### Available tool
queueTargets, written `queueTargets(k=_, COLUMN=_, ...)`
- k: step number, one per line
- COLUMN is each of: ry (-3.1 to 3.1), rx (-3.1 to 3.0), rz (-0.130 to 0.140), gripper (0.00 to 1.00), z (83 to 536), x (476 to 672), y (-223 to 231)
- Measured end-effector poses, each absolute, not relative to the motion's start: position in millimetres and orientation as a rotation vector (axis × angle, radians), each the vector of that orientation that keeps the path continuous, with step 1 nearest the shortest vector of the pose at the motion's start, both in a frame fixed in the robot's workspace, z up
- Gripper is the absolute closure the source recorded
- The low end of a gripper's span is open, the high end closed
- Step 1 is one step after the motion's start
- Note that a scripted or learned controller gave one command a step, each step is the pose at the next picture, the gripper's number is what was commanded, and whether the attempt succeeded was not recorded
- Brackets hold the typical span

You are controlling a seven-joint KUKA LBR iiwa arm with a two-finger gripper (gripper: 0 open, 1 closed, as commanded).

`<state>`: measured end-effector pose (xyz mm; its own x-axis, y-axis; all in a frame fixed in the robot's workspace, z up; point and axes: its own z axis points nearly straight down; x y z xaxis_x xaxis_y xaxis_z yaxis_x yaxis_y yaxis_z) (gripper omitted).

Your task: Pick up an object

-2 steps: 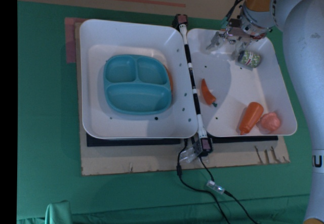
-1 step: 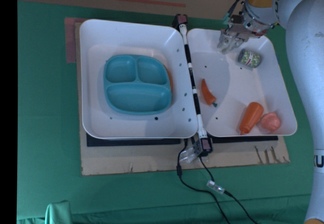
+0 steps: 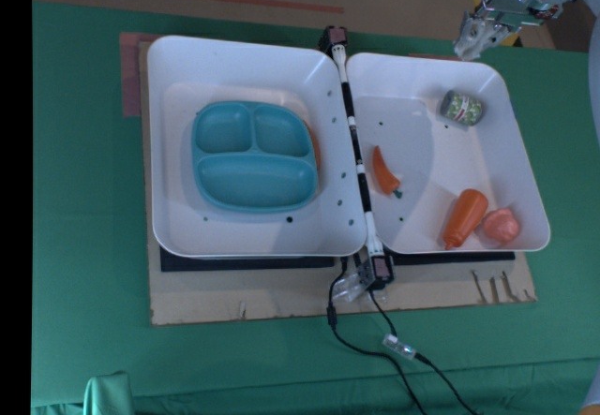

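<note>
The gripper (image 3: 472,40) hangs just beyond the right bin's (image 3: 525,184) far rim, holding nothing; whether its fingers are apart I cannot tell. Inside that bin lie a jar (image 3: 462,108), a carrot (image 3: 385,170), an orange bottle (image 3: 465,217) and a pink lump (image 3: 501,226) touching it.

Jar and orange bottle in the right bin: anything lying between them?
Nothing: in the camera view, bare white bin floor runs from the jar to the orange bottle.
</note>
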<state>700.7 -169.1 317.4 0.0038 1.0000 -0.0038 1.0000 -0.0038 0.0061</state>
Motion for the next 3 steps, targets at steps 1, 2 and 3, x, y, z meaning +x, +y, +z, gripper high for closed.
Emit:
queueTargets(k=1, ry=2.214, rx=2.223, rz=0.002, gripper=1.0, z=325, x=647.5, y=-174)
queueTargets(k=2, ry=2.216, rx=2.222, rz=0.003, gripper=1.0, z=359, x=589.5, y=-145)
queueTargets(k=3, ry=2.217, rx=2.223, rz=0.003, gripper=1.0, z=359, x=565.1, y=-94)
